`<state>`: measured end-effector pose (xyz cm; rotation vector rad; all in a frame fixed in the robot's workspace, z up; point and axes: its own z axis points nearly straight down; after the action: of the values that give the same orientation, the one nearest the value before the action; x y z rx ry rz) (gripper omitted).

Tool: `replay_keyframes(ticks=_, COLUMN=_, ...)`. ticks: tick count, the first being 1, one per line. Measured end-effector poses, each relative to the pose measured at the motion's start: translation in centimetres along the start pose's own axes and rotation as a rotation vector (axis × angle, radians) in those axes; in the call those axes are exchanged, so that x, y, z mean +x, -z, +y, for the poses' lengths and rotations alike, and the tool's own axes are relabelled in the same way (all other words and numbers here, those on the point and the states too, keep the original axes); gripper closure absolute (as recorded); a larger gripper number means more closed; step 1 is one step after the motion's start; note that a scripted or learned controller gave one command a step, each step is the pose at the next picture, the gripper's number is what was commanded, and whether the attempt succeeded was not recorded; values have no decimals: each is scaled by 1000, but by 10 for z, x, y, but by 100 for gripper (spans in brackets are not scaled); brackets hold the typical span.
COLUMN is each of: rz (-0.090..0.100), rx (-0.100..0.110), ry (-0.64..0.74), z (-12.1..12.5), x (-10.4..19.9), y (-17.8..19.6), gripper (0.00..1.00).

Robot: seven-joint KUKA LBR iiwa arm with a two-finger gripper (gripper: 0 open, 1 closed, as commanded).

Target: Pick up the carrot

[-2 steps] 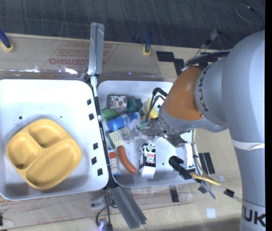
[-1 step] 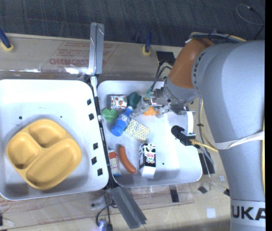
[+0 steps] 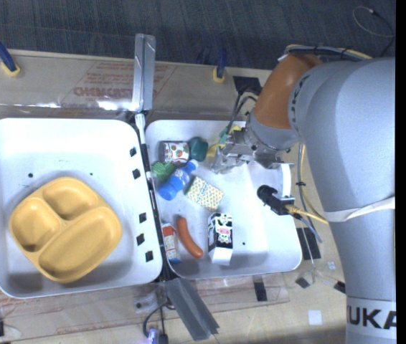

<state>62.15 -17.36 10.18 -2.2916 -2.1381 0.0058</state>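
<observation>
Two shallow white bins sit side by side on a wooden bench, seen from above at a slant, with dark flooring beyond the far edge. On the left, the left bin (image 3: 2,192) holds a yellow divided plate (image 3: 63,226). On the right, the right bin (image 3: 278,253) carries the clutter: a small can (image 3: 175,151), a dark green piece (image 3: 198,147), a blue bottle (image 3: 176,180), a patterned packet (image 3: 204,192), a cow-print milk carton (image 3: 221,236) and the carrot (image 3: 189,237), an orange-red stick lying near the bin's near-left corner, just left of the carton and apart from it. The grey arm reaches in from the right, its gripper (image 3: 226,156) low over the far part of the right bin, beside the green piece and well apart from the carrot. Whether the tool is open or closed cannot be told from this angle, and nothing can be seen held in it. By appearances, the approach is the step in hand: the pick has not been made. The next move calls for travel toward the near-left corner, then a descent lined up across the carrot's narrow width, clear of the carton.
</observation>
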Motion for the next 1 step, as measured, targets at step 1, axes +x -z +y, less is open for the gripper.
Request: replay_keyframes(ticks=1, rz=-1, rx=-6, ry=-289, z=18, x=104, y=98, gripper=100)
